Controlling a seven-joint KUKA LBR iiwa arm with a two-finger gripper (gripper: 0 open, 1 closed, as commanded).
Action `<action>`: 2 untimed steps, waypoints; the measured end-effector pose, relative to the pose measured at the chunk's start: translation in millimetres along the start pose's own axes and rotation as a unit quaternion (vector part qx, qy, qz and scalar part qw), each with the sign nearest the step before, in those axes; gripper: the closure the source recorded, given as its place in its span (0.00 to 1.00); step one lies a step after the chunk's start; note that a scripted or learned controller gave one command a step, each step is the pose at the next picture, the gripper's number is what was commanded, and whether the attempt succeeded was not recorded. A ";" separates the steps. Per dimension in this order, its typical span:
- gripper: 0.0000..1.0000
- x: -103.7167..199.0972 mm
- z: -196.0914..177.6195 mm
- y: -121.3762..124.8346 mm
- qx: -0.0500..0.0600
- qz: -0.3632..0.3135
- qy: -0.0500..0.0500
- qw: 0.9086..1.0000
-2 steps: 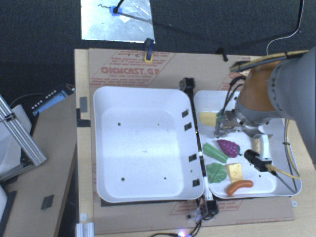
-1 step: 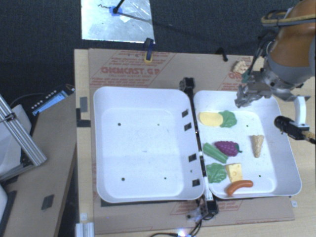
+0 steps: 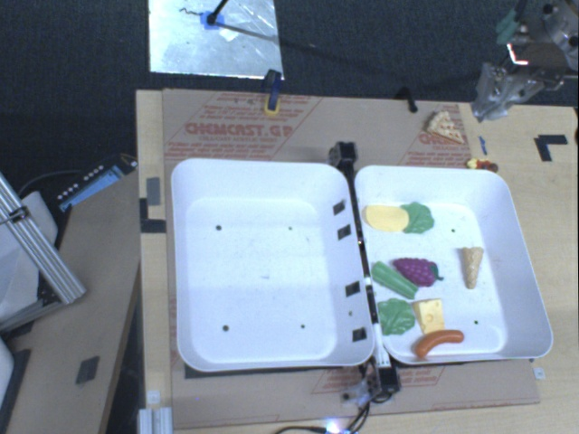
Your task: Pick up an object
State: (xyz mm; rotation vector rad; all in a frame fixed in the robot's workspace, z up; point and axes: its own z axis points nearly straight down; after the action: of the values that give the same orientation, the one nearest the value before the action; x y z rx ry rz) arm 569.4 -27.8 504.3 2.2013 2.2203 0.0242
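Hanging above the bench's far right corner, the metal two-finger gripper (image 3: 493, 105) sits well outside both bins, and whether its jaws are spread or pressed together cannot be told, since the tip is small and blurred against the dark floor. Nothing shows between them. Just below and left of the gripper, a tan triangular slice of toy pizza (image 3: 446, 126) lies on the brown cardboard sheet (image 3: 298, 125) that lines the bench, and a small red and yellow piece (image 3: 482, 164) rests near the far right corner of the shallow white right bin (image 3: 520, 242).

Inside that right bin lie the pickable toys. At the far side, a flat yellow oval piece (image 3: 384, 217) touches a green leafy piece (image 3: 418, 217) on its right. Toward the middle, a purple bunch of grapes (image 3: 415, 269) sits just beside a long green vegetable (image 3: 393, 279), with a beige cone (image 3: 472, 266) apart to the right. Nearer the front, a second green leaf (image 3: 394, 316) touches a yellow cheese wedge (image 3: 430, 315), and an orange-red sausage (image 3: 438, 341) lies by the front rim.

The shallow white left bin (image 3: 194, 269) adjoins the right one along a row of dark clips. Beyond the cardboard, a shiny silver sheet (image 3: 194, 39) rests on the dark floor.
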 end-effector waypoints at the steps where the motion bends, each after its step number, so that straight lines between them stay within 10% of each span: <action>1: 1.00 137.3 -32.1 45.0 0.006 -0.005 0.002 1.000; 2: 1.00 89.3 -1.1 102.1 0.009 0.005 -0.001 1.000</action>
State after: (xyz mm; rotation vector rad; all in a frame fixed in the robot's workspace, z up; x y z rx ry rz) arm 670.7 62.3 507.7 2.2211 2.2182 0.0017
